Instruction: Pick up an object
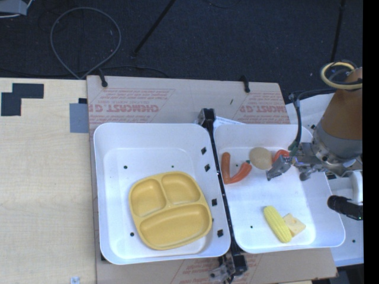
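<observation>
The right bin [320,241] holds a beige round item [260,157], two orange-red sausage-like pieces [225,164] [241,173], a yellow corn cob [276,223] and a pale yellow cheese wedge [294,224]. My gripper [277,169] hangs low over the bin's upper right part, just right of the beige item. A small red thing [282,154] shows right next to the gripper and the beige item. Whether it is touching either one is unclear. Nothing is seen held.
A yellow divided plate [170,210] lies in the left bin [112,158]. A black divider [216,182] runs between the bins. The arm [343,123] reaches in over the right bin's right wall. Cardboard [148,102] lies behind the bins.
</observation>
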You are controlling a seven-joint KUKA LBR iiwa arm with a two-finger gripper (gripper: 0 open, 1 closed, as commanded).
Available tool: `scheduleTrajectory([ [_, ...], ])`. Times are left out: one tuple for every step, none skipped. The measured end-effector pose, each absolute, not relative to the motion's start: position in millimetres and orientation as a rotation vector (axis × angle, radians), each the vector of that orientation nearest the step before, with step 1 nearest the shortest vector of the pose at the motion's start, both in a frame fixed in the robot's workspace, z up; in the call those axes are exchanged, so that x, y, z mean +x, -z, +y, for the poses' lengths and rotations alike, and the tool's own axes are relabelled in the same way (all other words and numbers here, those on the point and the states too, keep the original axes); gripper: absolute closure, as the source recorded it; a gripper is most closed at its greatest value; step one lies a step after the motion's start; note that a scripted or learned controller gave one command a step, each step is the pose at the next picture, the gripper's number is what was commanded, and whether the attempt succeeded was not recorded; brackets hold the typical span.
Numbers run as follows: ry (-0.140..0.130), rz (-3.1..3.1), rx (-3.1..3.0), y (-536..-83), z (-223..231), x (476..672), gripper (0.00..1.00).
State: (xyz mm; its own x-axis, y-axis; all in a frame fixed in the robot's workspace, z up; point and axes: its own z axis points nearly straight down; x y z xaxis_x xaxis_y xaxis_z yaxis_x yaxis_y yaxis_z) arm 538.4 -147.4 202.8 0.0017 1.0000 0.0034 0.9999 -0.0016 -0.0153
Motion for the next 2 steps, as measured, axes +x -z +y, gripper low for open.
scheduleTrajectory([
  [-0.003,-2.219,-2.218,-209,-148,541.0,0.00],
  [-0.006,-2.216,-2.216,-161,-141,534.0,0.00],
])
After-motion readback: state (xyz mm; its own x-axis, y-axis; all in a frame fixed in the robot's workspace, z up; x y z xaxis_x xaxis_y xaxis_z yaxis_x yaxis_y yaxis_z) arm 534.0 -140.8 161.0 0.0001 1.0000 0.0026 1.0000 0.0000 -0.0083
